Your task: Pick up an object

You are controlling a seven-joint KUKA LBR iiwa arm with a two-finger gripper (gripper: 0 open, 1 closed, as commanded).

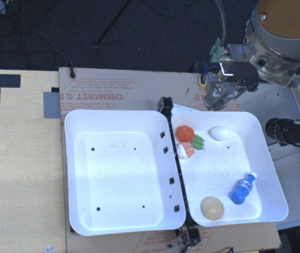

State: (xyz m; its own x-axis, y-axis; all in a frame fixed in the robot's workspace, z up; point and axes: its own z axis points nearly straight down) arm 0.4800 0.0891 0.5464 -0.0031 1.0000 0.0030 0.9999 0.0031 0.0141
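The gripper (217, 96) is being held above the far rim of the right bin (268, 157), just beyond its top edge, with nothing being carried between its fingers; whether those fingers are spread or closed cannot be told from this slant. The grey arm (276, 30) with its orange band is being shown reaching in from the right.

Five objects are being kept in the right bin. A red tomato (185, 133) is lying near the divider, with a small green piece (197, 142) touching it and a red-and-white item (185, 151) just below. A white egg-shaped object (219, 133) is resting nearest the gripper, near the far wall. A blue bottle (242, 188) is lying tilted toward the near right corner, and a round tan object (212, 207) is sitting beside it near the front wall.

The left bin (76, 141) is being seen alongside, on the cardboard sheet (108, 91)
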